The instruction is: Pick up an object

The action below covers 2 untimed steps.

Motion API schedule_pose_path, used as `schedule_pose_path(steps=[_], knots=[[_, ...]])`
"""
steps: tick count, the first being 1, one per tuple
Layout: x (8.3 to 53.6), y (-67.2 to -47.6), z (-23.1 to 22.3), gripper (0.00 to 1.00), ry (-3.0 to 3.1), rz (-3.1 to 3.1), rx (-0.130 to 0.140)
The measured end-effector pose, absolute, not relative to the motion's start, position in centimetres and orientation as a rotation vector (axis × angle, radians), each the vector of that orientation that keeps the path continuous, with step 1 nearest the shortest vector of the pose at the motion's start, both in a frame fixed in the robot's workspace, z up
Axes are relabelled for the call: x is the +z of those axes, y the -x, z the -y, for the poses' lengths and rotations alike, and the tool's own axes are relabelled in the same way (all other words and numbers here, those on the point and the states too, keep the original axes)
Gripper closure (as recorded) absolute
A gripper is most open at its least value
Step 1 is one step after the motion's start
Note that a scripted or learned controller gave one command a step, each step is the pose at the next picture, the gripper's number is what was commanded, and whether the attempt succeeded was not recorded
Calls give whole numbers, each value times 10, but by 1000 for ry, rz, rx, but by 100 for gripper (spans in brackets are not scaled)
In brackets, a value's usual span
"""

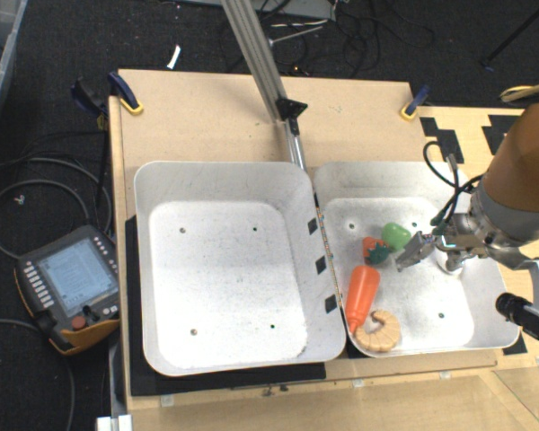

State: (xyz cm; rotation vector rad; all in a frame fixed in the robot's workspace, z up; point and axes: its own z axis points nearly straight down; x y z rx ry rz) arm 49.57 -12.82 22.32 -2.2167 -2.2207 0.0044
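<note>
We see white speckled bins (220,182), an orange carrot (361,295), a green ball (396,234), a tan ring (379,329), the grey-and-orange arm (521,164).

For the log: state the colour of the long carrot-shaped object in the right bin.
Orange carrot-shaped object, seen in the camera view.

A single grey robot arm with an orange band above its wrist reaches in from the right side of the view. The arm's bulky orange and grey section sits at the right edge, angled downward and leftward. At its end, the two-finger tool (411,251) points left, low over the right-hand bin. Black cables loop along the wrist.
</note>
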Motion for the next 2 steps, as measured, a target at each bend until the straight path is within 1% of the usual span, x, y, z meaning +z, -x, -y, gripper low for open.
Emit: schedule_pose_path(steps=[1,2], knots=[[225,-497,128,0,2221,2221,0],[163,-498,121,0,2218,2217,6]])
